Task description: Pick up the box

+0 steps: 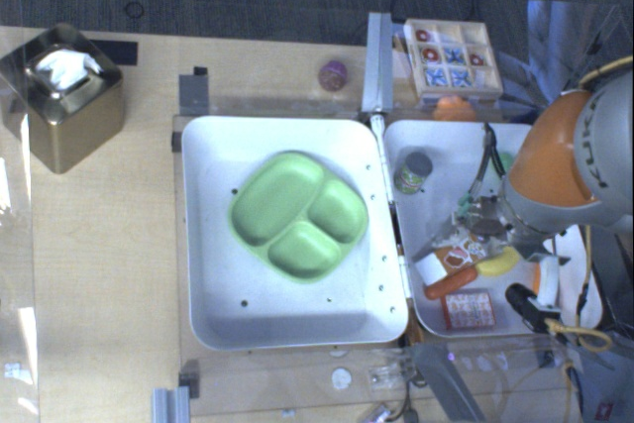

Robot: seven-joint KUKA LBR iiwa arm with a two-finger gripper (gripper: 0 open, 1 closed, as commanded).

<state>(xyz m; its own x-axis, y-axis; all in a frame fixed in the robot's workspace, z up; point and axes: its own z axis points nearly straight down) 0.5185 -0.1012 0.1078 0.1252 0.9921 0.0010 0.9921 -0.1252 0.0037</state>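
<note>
In the right bin (436, 146) a small red and white box (448, 259) lies tilted near the middle, touching an orange carrot (451, 283) in front of it. A flat red packet-like box (468, 310) rests by the bin's front wall. My gripper (479, 215) hangs low over the pile, just right of and above the red and white box, with the orange-banded wrist (550, 168) behind it. The gripper's body hides the spot under its tips.
A yellow banana (500, 262) lies right of the carrot, and a small can (413, 170) stands at the bin's left. The left bin (213, 312) holds a green divided plate (299, 213). A tic-tac-toe board (451, 59) and an orange ball (454, 108) sit behind the right bin.
</note>
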